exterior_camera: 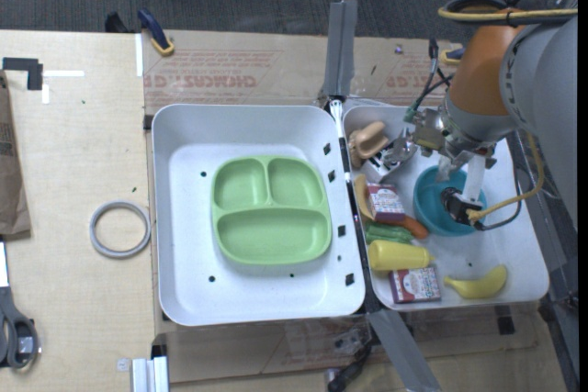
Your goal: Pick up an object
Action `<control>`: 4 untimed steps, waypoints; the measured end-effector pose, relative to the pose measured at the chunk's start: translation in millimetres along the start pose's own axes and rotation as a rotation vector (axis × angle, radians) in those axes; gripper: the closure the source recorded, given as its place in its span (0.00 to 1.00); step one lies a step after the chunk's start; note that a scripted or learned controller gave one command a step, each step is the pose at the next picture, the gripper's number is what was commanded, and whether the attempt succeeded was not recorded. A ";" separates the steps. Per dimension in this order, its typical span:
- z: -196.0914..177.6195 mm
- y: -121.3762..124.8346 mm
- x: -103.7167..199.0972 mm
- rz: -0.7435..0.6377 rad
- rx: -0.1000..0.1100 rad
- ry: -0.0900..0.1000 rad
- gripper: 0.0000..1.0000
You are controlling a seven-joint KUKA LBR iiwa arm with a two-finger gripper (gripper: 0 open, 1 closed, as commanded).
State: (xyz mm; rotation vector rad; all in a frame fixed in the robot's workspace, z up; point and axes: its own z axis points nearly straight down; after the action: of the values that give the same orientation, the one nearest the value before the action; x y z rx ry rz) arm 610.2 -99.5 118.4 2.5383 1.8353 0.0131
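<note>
I have the two bins across the middle of the frame, the left bin (184, 216) carrying a green divided plate (271, 211) and the right bin (516, 254) crowded. The arm (514, 69) comes in from the upper right. Its gripper (395, 153) hangs low in the right bin's upper left part, just beside a tan bread-like piece (369, 140) and up-left of a teal bowl (434, 197); I cannot tell how wide the claw stands. I judge the tan piece the best pick, apart from the packed row below it, so I centre over it, descend straight and mind the near bin wall.
</note>
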 end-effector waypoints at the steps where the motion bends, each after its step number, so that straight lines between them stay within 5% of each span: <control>1: 23.7 -53.5 -52.4 -0.109 0.010 -0.001 0.00; 2: 13.0 -51.2 -52.5 -0.107 0.004 -0.001 1.00; 3: 15.0 -52.8 -52.5 -0.107 0.010 -0.001 0.00; 4: 26.2 -101.2 -31.3 -0.141 0.015 -0.001 0.00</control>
State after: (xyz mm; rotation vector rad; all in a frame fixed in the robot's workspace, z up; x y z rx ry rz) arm 504.7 -97.6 90.9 2.4121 2.0164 -0.0027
